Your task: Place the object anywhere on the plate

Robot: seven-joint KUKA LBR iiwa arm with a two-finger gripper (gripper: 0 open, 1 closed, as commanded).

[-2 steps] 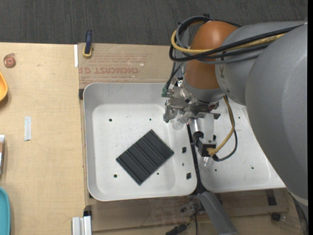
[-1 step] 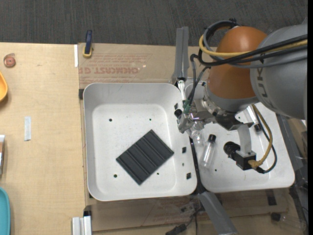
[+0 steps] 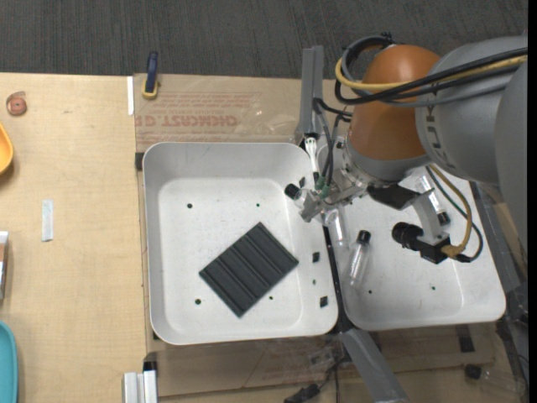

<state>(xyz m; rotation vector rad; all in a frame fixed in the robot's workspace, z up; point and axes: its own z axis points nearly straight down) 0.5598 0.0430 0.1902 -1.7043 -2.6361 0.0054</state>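
Note:
The plate [image 3: 249, 269] is a dark grey ribbed slab lying at a slant on the floor of the left bin [image 3: 168, 225]. My gripper [image 3: 330, 210] hangs under the orange band [image 3: 394, 99], over the wall between the two bins and up and right of the plate. A slim pale piece with a dark tip [image 3: 358, 257] is just below the gripper, over the left part of the right bin [image 3: 470, 292]. I cannot tell whether it lies loose or belongs to the gripper. Nothing is on the plate.
A black fitting with yellow cable [image 3: 424, 242] hangs from the wrist over the right bin. Small dark marks [image 3: 324, 301] dot the left bin's right side. The wooden bench [image 3: 67, 225] lies to the left, with a blue clamp [image 3: 151, 74] behind the bins.

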